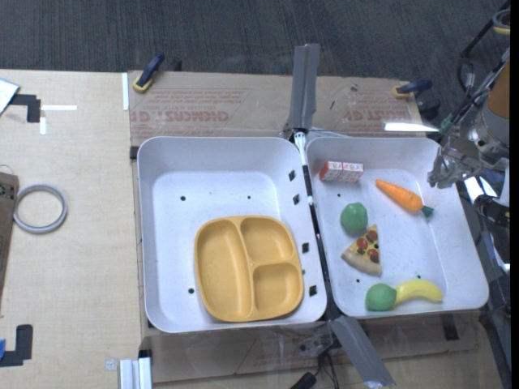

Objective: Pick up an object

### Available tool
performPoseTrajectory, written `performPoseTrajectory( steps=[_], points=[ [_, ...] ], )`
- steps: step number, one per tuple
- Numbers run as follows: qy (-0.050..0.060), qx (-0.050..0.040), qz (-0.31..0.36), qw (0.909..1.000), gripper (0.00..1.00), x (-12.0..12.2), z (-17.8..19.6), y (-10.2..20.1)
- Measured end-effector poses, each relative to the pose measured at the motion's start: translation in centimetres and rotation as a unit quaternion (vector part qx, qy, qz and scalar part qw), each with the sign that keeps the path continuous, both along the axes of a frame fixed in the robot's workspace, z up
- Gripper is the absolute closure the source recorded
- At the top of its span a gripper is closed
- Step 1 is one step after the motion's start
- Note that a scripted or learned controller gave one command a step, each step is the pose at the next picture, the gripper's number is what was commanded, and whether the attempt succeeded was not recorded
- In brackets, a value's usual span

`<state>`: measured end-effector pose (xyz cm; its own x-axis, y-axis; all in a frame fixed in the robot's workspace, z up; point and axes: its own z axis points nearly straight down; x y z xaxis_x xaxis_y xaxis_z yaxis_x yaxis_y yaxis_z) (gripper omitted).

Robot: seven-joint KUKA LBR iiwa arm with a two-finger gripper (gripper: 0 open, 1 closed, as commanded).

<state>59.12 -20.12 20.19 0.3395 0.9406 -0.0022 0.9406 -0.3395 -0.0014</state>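
Two shallow white bins side by side on a pale wooden surface (73, 298), over a sheet of brown cardboard (219, 108). In the left bin (162, 177), a yellow divided plate (247, 266), lying flat toward the front, three compartments, nothing in them. In the right bin (450, 250), six small things: a small red and white box (340, 171) near the back wall; an orange carrot (401, 196) to its right, lying at a slant with the green end toward the front right; a green ball (353, 217) near the middle, just behind a pizza slice (364, 251); at the front, a second green ball (379, 297) touching the left end of a yellow banana (418, 292).

Tool (444, 173) at the right bin's far right rim, above the back corner, apart from every object, nearest the carrot. Whether wide or narrow: cannot tell, too dark and tangled with cables. Nothing visibly held.

Elsewhere on the surface: a roll of tape (37, 208) at the far left, blue clamps (149, 71) on the cardboard's back edge, a grey bar (305, 83) standing up behind the join of the bins.
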Motion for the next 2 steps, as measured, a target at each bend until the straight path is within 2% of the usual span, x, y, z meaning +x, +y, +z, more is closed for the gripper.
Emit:
performPoseTrajectory(
  steps=[1,2],
  points=[
    [0.000,0.0000,0.013,0.9999,1.00,3.5,1.2,3.8],
    [-0.001,-0.0001,0.161,0.9869,1.00,6.7,1.9,7.3]
  ],
)
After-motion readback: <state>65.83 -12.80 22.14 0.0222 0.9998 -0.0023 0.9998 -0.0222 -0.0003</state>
